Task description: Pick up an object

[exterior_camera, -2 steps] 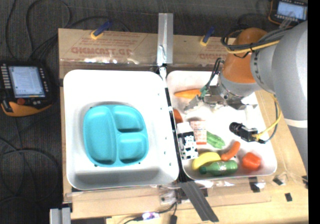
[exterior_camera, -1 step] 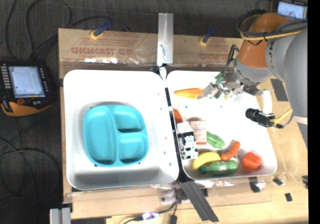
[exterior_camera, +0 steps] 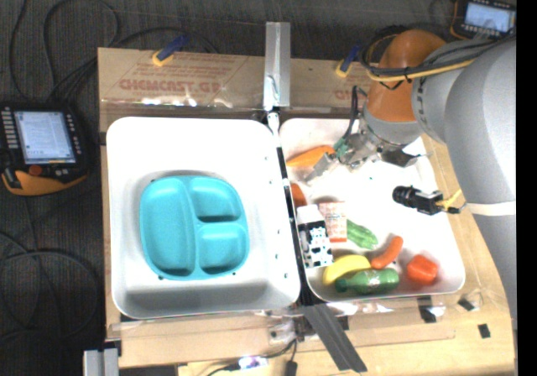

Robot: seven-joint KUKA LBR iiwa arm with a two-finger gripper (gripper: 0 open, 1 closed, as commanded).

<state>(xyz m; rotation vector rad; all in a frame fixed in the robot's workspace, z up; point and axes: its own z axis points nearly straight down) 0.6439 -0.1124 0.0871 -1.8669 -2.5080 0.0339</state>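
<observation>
Gripper (exterior_camera: 334, 158) low in the right shallow white bin (exterior_camera: 445, 198) — against a long orange carrot-shaped toy (exterior_camera: 304, 155) — grip unclear.

blue tray (exterior_camera: 195, 227) in L bin (exterior_camera: 134, 143), teach pendant (exterior_camera: 42, 149)

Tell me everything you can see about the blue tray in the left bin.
The light blue plastic tray is a rounded rectangle moulded into three compartments: one long one on its left side and two smaller ones on its right. It looks smooth, glossy and bare. It lies flat on the floor of the left shallow white bin, roughly centred, touching only the bin.
</observation>
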